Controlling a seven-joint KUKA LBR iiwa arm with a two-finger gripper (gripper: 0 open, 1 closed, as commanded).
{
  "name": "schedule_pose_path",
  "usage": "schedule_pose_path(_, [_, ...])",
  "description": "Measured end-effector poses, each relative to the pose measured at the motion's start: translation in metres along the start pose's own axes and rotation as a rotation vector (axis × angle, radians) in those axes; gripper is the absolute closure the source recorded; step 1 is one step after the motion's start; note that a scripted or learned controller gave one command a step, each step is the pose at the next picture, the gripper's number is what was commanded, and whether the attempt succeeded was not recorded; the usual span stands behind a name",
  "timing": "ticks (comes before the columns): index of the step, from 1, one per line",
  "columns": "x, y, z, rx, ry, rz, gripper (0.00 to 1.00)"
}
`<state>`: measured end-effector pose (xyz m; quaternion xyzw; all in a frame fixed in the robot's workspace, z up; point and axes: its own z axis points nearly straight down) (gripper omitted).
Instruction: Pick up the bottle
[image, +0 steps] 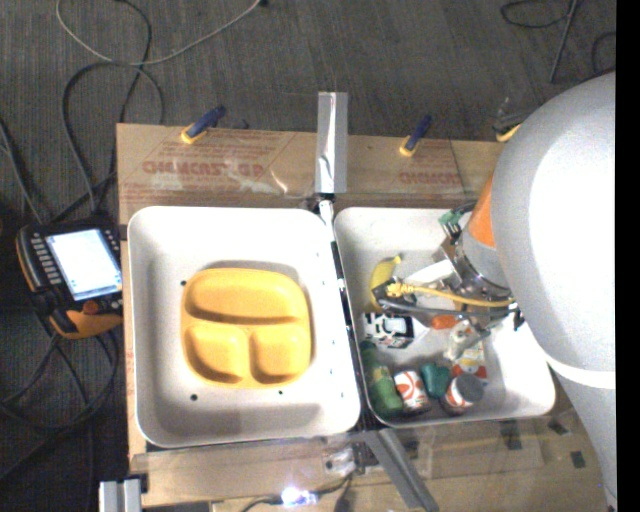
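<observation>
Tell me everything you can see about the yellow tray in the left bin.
The yellow tray looks like moulded plastic, matte and rounded at the corners. It has three shallow compartments: one long one across the far side and two smaller ones side by side on the near side. It lies flat, right way up, roughly in the middle of the left bin, resting on the bin's floor. Nothing else touches it.

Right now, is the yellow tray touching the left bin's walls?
Apart. The camera view shows the yellow tray lying mid-floor in the left bin, with bare white floor on all four sides.
</observation>
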<state>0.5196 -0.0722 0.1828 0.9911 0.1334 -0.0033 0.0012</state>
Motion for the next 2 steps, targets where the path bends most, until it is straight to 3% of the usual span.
schedule_pose_path(1, [0.040,-0.131,0.000,0.002,0.000,0.008,0.00])
schedule_pose_path(2, [0.126,-0.130,0.000,0.001,0.000,-0.129,0.00])
